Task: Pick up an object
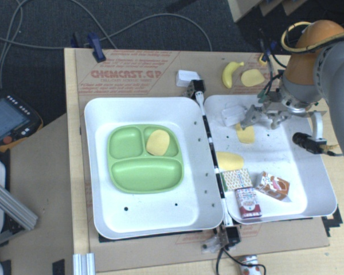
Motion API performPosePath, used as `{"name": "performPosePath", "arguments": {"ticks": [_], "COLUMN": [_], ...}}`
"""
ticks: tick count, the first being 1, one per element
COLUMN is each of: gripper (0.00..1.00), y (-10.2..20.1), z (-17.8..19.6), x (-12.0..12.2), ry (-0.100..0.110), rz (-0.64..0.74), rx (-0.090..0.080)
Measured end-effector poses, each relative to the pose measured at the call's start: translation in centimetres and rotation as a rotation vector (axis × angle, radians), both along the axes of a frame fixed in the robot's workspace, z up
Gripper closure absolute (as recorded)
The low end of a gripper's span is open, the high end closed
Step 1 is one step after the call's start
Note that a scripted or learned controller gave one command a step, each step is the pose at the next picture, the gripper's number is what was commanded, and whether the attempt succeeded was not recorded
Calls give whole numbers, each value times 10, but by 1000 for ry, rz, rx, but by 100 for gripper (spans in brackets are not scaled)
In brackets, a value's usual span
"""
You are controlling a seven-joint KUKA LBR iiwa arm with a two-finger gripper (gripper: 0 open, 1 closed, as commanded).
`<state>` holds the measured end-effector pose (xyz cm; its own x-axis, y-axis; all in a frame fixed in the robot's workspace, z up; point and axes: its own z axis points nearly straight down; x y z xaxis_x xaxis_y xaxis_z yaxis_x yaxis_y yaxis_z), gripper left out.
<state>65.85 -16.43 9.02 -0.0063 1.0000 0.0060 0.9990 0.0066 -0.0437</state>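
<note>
The arm (324, 56) reaches in from the right, and its gripper (262, 114) hangs low over the upper part of the right bin (309, 182). Whether the jaws are wide or narrow cannot be told from this slant; nothing is seen held between them.

Just below the gripper a small yellow block (246, 134) lies on the bin floor, close to the fingertips, though contact cannot be made out. A pale crumpled piece (231, 115) lies just to its left. Lower in the same bin, a yellow wedge (230, 161) rests against the left wall, with a checkered packet (237, 179) just beneath it and a red carton (248, 203) below that. An orange-and-white wrapper (273, 186) lies to the right of the packet.

The left bin (103, 211) holds a green divided plate (144, 159), and a yellow round piece (157, 142) sits in its upper right compartment.

On the desk (132, 70) behind the right bin lie a banana (231, 73) and a yellow slice (252, 77), side by side.
</note>
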Motion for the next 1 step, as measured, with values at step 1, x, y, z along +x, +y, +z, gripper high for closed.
{"name": "performPosePath", "arguments": {"ticks": [1], "gripper": [0], "y": [61], "z": [-5], "x": [-103], "ry": [-43], "rz": [-5], "rx": [-5]}}
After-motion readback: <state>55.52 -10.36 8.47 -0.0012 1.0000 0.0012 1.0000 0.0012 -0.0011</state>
